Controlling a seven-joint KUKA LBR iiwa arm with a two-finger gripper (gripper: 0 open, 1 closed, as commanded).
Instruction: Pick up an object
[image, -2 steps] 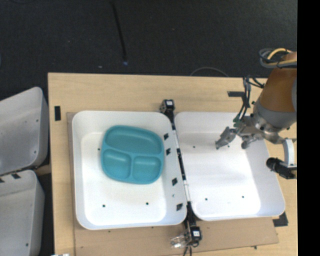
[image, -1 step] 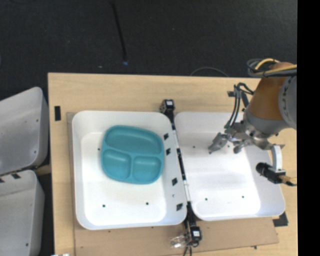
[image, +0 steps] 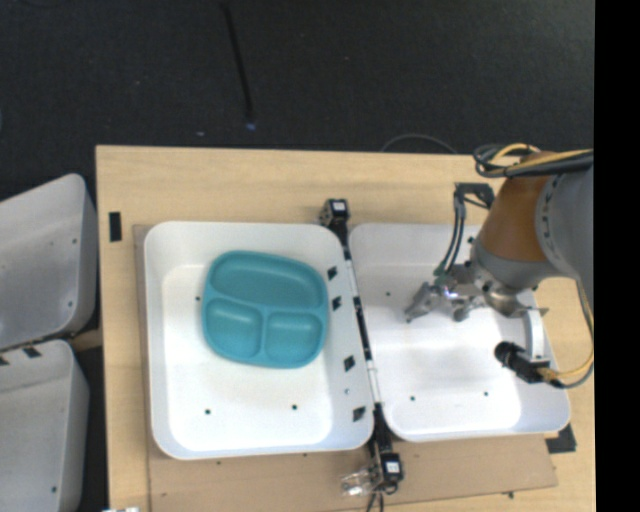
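A teal divided plate (image: 266, 308) with three compartments lies flat in the left white bin (image: 190, 410), toward its upper middle. My gripper (image: 436, 301) hangs over the right white bin (image: 450, 400), in that bin's upper right part, far from the plate. Its fingers point left and slightly down, and nothing shows between them. The grey arm with its orange band (image: 515, 220) comes in from the right above the gripper.
The two bins sit side by side on a light wooden bench (image: 250, 185), joined by a dividing rim with black clips (image: 358, 330). Cables run along the arm's wrist at the right (image: 525, 362). Grey-white panels stand at the far left (image: 40, 260).
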